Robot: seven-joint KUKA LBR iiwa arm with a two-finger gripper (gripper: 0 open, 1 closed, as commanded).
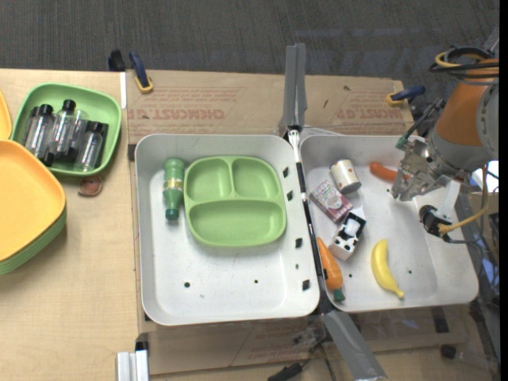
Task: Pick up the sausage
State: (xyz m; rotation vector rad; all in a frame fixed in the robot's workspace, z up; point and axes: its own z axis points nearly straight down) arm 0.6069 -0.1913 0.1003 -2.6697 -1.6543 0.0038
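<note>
Right bin (pixel 456 288), taken as landmark: sausage (pixel 382 171) lies in its far part, an orange-red stub on the floor, just right of the can (pixel 344 175). Gripper (pixel 409 187) hangs just right of the sausage, very near its end; contact can't be judged from this angle. Cannot tell whether it is apart or together, the tip reads as a grey tangle against the white. Nothing is seen clamped in it. Elsewhere in the bin: pink packet (pixel 331 200) and black-and-white box (pixel 347 236) toward the left wall, carrot (pixel 330 270) along the left wall's near end, banana (pixel 385 268) near the front. Judgement: approach looks largely made, but grasp and lift are both left; sausage not yet off the floor
</note>
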